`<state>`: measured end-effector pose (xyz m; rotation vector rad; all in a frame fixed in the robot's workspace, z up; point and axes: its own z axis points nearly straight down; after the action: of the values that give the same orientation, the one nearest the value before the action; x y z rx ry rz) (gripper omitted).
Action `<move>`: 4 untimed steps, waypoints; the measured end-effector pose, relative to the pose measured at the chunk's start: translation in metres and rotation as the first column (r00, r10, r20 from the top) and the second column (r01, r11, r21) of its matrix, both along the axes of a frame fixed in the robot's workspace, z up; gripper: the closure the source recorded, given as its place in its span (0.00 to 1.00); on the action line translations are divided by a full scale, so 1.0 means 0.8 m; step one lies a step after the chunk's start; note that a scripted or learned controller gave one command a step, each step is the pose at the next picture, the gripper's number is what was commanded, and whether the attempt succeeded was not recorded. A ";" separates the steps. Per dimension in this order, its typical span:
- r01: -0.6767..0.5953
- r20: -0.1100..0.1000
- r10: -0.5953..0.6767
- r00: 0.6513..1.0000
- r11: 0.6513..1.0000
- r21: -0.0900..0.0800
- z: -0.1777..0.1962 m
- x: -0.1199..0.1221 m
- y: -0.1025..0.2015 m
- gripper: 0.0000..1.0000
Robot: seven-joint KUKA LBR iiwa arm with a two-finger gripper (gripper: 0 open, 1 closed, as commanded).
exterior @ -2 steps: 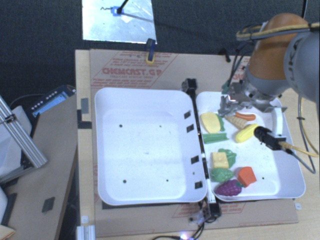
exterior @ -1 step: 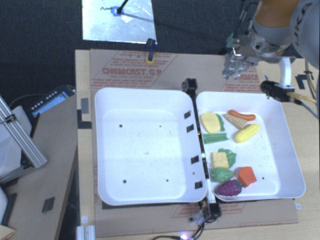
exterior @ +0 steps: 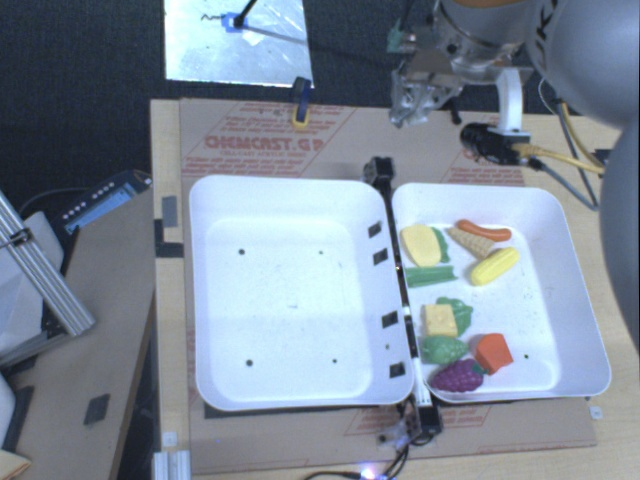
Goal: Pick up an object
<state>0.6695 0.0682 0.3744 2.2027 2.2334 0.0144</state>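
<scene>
At the far left, a slanted metal rail (exterior: 40, 278) lay on the side table, with a dark blue device (exterior: 100, 200) a little above it. Behind the bench, a shiny silver sheet (exterior: 238, 28) sat on the dark floor. A yellow-and-blue clamp (exterior: 300, 104) gripped the back edge of the brown board (exterior: 270, 138) under the bins.

The left bin (exterior: 290, 303) held nothing but a few small dark dots on its floor. A row of black clips (exterior: 390, 288) ran down the seam where the two bins met.

The right bin (exterior: 570, 298) held all the toy food, gathered in its left and middle part. A pale yellow piece (exterior: 421, 245) lay near the seam, with a green bean pod (exterior: 430, 276) just below it. To their right lay a cone (exterior: 472, 240) beside a red-orange sausage (exterior: 484, 231), and a yellow corn-like piece (exterior: 494, 265) below those. Lower down sat a yellow block (exterior: 440, 319) touching a green leafy piece (exterior: 458, 313), another green item (exterior: 440, 349), purple grapes (exterior: 457, 375) and an orange-red block (exterior: 492, 352) — all close together.

The gripper (exterior: 412, 106) hung above the back of the board, well apart from the toys and beyond the right bin's back rim. Nothing was between its fingers — whether they were spread or closed could not be told from this angle.
</scene>
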 end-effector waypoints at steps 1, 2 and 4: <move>-0.002 -0.002 0.002 1.000 1.000 0.003 0.064 -0.002 0.131 1.00; 0.003 -0.002 -0.003 1.000 1.000 0.001 0.126 -0.006 0.206 1.00; 0.007 -0.008 -0.007 1.000 1.000 -0.002 0.203 -0.041 0.207 1.00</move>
<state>0.6368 0.2340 0.5365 2.2139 2.2288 0.0028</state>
